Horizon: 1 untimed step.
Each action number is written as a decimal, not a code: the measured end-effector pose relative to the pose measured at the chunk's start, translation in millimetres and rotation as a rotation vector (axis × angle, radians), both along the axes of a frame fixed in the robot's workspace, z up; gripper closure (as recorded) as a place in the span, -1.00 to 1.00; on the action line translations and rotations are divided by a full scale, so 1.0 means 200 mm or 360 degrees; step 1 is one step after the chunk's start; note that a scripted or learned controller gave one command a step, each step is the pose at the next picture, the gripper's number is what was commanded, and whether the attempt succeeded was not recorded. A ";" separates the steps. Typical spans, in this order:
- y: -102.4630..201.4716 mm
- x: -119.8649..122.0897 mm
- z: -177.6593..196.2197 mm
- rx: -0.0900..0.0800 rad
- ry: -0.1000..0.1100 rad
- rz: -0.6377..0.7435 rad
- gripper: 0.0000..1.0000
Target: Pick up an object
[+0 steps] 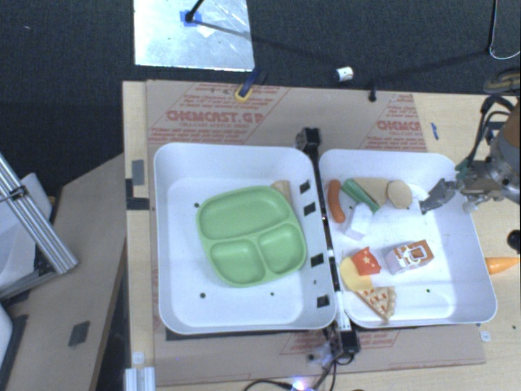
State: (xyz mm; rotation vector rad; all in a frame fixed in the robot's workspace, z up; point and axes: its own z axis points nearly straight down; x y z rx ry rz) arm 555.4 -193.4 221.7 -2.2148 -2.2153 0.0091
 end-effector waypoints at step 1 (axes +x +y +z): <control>0.00 0.01 0.03 -0.0004 -0.0019 0.0005 -1.00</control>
